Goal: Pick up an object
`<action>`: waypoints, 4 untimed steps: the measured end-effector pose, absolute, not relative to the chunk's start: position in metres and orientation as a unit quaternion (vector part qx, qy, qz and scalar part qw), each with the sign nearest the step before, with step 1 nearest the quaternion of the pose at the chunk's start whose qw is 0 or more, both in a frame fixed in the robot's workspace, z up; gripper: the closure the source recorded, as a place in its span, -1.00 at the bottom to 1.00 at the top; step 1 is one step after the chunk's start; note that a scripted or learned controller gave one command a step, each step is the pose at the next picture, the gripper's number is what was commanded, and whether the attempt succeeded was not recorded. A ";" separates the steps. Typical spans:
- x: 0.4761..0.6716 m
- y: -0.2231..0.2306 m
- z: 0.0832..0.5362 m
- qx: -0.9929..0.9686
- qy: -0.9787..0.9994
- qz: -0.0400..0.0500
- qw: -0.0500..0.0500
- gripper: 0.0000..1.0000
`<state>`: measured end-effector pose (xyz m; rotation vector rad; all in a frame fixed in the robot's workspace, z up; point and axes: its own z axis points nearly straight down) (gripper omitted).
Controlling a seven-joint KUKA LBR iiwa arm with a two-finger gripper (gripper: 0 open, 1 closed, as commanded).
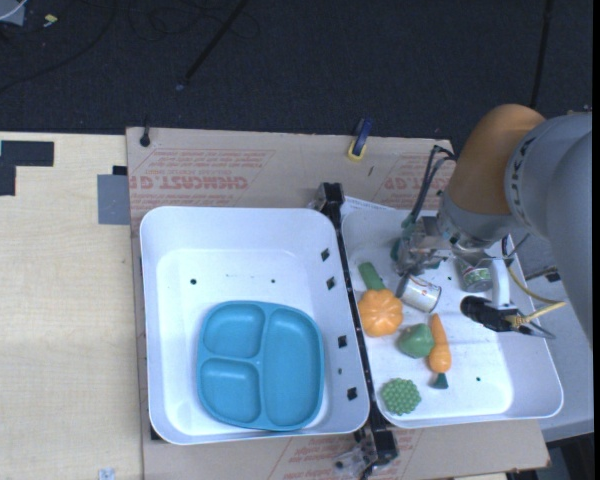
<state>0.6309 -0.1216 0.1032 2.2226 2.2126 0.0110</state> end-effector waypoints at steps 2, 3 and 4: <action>0.635 -0.123 0.189 0.707 0.707 0.001 0.001 1.00; 0.636 -0.124 0.230 0.707 0.707 0.001 0.001 1.00; 0.621 -0.075 0.238 0.706 0.708 0.000 -0.002 1.00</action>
